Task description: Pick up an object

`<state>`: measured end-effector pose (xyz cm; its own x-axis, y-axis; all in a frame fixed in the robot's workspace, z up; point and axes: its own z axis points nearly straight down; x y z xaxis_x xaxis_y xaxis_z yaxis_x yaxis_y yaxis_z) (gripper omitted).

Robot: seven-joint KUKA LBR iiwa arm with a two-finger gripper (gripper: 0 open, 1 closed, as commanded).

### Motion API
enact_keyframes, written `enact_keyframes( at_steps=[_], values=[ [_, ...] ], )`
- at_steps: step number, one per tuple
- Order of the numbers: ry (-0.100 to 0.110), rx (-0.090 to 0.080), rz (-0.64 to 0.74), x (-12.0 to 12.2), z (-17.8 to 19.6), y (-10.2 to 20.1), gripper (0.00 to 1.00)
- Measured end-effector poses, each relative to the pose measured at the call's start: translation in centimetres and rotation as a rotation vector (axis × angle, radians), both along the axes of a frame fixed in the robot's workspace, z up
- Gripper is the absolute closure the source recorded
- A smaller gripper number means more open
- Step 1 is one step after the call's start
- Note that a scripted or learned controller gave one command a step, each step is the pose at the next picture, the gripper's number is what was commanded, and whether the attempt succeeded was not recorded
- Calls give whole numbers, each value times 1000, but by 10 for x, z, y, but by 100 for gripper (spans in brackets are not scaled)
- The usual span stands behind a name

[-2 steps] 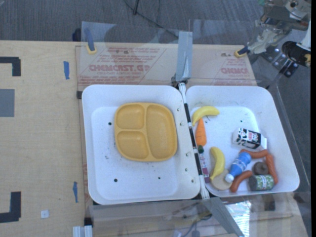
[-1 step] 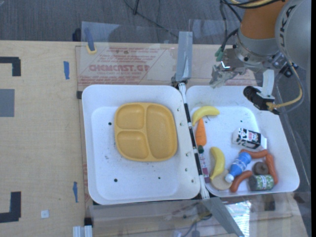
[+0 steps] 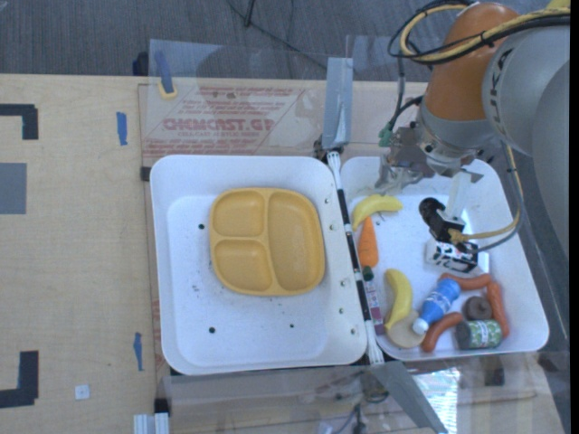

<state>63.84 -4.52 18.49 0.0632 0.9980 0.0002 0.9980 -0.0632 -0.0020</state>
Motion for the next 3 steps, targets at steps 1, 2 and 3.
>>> enact_keyframes(
  at_steps=[1,2,3],
  values=[
    [0,0,0,0,0,0,0],
    [-1,0,-13,-53,4,-40,0],
    [0,1,36,-52,0,-4,0]
  ],
)
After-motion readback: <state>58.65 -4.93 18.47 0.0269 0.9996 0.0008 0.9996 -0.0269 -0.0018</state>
